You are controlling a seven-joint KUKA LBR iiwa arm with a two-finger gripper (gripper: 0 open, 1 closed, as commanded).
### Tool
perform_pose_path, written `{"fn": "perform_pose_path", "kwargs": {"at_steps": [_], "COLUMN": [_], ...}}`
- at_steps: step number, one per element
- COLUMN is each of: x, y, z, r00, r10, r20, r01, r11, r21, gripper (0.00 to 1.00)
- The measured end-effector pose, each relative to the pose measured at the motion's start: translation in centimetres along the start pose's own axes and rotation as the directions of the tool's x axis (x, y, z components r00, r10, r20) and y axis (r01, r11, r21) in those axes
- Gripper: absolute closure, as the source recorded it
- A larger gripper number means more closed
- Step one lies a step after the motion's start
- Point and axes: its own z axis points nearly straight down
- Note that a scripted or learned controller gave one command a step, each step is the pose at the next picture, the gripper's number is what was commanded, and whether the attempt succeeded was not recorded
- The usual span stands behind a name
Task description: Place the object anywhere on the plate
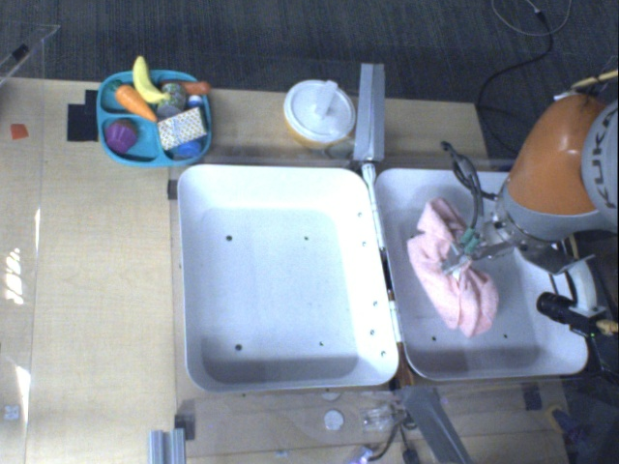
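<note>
In the right-hand bin [542, 356] the gripper [462, 252] is down on a pink cloth [451, 269], right about the middle of it. The cloth bunches up toward the gripper there like it's being pinched, but honestly I can't tell whether the gripper is clamped on the fabric or just pressing into it, the view is too small for that. The cloth is a crumpled lump lying on the bin floor, running from upper left to lower right, nearer the bin's left wall than its right one.

The arm [566, 162] comes in from the right, with its big orange band sitting above the wrist and hanging over the bin's right edge.

The left bin [280, 278] sits just beside the right one, the two walls touching down the middle.

Behind the bins on the table [87, 288] there's a white round lidded container [319, 111] with a yellowish rim, close to the gap between the bins. Further left sits a blue divided plate [155, 117] loaded with toy food: a banana [146, 81], a carrot [134, 101], something purple [121, 135] and a few other bits. That plate is well apart from the cloth.
</note>
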Motion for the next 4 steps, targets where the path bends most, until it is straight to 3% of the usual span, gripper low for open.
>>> {"fn": "perform_pose_path", "kwargs": {"at_steps": [1,2,3,4], "x": [0.0,5.1,9.0,14.0], "y": [0.3,3.8,6.5,9.9], "z": [-5.1,-5.5,-4.7,-4.3], "r00": [1.0,0.917,0.687,0.349], "r10": [-0.007,-0.398,-0.727,-0.937], "r20": [0.002,0.001,0.002,0.004], "r01": [0.007,0.398,0.727,0.937], "r11": [1.0,0.917,0.687,0.349], "r21": [-0.002,-0.001,-0.003,-0.003], "gripper": [1.0,1.0,1.0,1.0]}}
